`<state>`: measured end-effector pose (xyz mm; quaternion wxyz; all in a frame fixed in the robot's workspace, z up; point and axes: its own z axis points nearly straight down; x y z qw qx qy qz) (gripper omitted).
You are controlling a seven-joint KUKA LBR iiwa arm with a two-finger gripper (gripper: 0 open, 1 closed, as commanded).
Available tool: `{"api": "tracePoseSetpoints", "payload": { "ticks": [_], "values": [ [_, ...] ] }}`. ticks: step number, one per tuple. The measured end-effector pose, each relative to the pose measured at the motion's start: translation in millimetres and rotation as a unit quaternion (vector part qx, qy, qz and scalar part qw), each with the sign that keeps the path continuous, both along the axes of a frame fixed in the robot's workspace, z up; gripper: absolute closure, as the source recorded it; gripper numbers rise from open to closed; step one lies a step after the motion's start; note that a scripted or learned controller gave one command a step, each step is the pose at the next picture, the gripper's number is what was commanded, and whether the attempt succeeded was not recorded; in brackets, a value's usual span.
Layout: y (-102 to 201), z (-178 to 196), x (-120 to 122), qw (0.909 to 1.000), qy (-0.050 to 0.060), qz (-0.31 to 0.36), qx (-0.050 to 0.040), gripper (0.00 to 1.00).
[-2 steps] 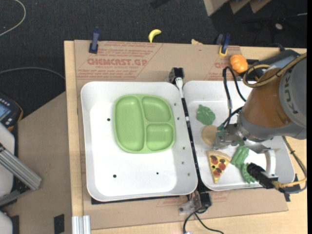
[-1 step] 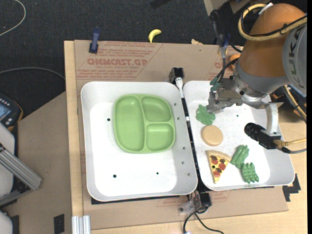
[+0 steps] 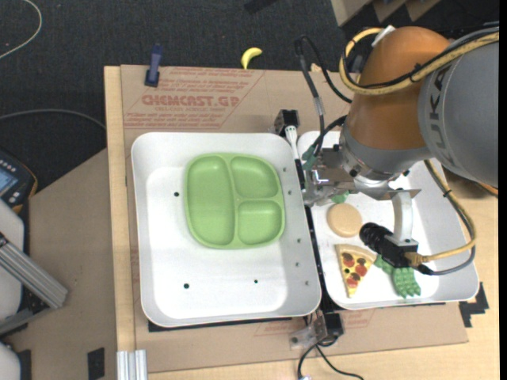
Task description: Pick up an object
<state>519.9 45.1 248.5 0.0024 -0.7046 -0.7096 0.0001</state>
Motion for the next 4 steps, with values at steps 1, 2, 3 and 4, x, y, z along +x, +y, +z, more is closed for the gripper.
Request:
{"api": "tracePoseSetpoints", "payload": {
  "ticks": [1, 2, 3, 4],
  "values": [
    [-7.0, 222.7, -40.2, 0.9999, -0.012, -0.003, 0.0003, 1.0],
    [49.1, 146.6, -41.3, 1.0, 0.002, -0.001, -0.0017, 1.0],
    [104.1, 171.3, -40.6, 1.0, -0.004, 0.0, -0.0003, 1.0],
    [101.2, 181.3, -39.9, 1.0, -0.004, -0.003, -0.0012, 1.0]
  ]
}}
